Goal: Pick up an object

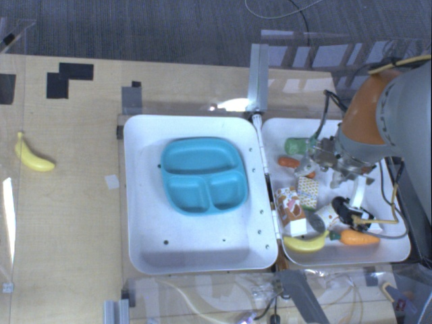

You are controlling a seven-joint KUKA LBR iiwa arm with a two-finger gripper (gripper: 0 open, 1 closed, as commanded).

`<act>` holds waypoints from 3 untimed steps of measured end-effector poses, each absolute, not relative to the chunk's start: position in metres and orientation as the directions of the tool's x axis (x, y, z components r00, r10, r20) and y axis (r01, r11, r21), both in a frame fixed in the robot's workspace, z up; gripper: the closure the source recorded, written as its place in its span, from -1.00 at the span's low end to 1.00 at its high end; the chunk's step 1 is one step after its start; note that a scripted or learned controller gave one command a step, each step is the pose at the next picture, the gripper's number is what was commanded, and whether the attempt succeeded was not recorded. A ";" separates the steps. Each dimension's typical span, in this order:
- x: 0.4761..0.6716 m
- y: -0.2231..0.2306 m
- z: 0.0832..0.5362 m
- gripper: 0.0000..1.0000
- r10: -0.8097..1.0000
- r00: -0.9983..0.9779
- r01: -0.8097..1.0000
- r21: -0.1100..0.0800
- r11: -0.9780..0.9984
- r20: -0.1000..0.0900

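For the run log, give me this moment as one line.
arm: over right bin | gripper: above items, fingers unclear | blue tray: left bin | held: nothing seen

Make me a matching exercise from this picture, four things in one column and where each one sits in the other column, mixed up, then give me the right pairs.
Things
1. blue plastic divided tray
2. yellow banana lying apart
3. orange plastic carrot
4. green can-shaped object

Places
A. near front edge of the right bin
B. on the wooden bench, left of both bins
C. middle of the left bin
D. far end of the right bin

Pairs: 1-C, 2-B, 3-A, 4-D
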State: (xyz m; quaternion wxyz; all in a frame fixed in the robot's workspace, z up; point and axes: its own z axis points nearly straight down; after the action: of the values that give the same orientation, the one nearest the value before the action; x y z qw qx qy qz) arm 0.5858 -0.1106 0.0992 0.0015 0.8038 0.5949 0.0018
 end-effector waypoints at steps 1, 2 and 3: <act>0.587 -0.109 0.110 1.00 0.958 0.287 0.958 0.008 -0.287 0.002; 0.587 -0.109 0.110 -1.00 0.958 0.287 0.958 0.008 -0.287 0.002; 0.602 -0.083 0.089 -1.00 0.965 0.262 0.965 0.011 -0.262 0.001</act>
State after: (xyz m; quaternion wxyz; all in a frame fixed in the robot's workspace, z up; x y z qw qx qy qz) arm 0.6023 -0.0826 0.0894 0.0043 0.7943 0.6075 0.0038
